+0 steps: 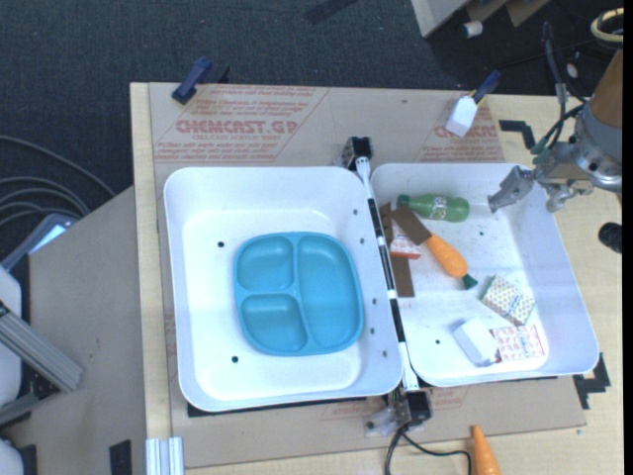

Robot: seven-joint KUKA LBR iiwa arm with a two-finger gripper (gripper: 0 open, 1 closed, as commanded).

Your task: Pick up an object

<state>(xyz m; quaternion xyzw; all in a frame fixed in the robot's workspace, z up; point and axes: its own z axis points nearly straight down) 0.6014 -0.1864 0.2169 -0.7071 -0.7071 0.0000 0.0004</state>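
Observation:
My gripper [534, 195] hangs over the far right corner of the right bin [569, 265], its fingers spread open with nothing between them. Below and to its left in that bin lie a green bottle [436, 207], an orange carrot [449, 256] and a brown toy cleaver [405, 241]. Toward the front of the bin sit a small patterned box [507, 299], a white block [475, 340] and a red-patterned flat packet [521, 343]. The gripper touches none of them.
A blue divided plate [297, 293] lies in the left bin [193, 216]. The raised rims of the two bins meet along a dark hinge strip [381, 255]. A white clip [462, 117] and a blue clamp [191, 80] sit on the board behind the bins.

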